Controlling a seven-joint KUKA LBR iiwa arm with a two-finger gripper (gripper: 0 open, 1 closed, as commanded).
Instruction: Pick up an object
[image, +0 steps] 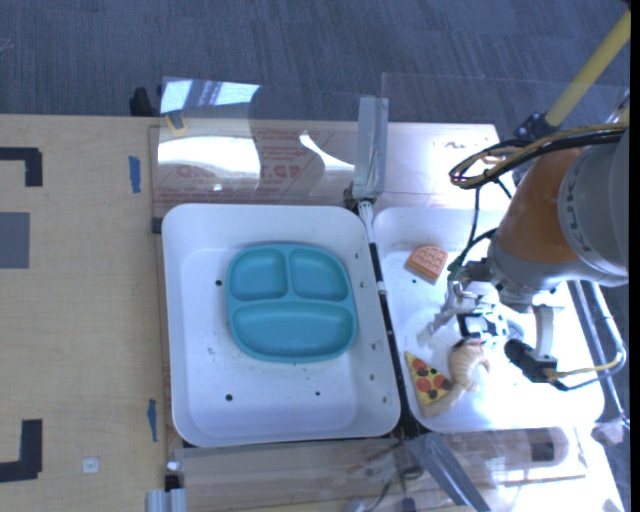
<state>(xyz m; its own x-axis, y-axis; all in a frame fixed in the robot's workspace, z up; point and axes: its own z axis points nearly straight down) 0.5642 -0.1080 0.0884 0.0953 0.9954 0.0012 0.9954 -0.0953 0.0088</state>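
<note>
The gripper (462, 318) hangs low in the right bin (520, 405), above a tan croissant-like toy (466, 362) beside the pizza slice (428, 381); a waffle (427, 262) lies farther back. Whether the fingers are spread, I cannot tell. Reaching phase, I judge; next, descend and close.

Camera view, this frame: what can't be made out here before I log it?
- Gripper: open or shut cannot be told; glare and clutter blur it.
- Beige object below the gripper: too small to identify, and contact is unclear.
- Right bin: the arm covers its far right side.
- Pizza slice toy: its lower edge merges into the bin's wall.
</note>
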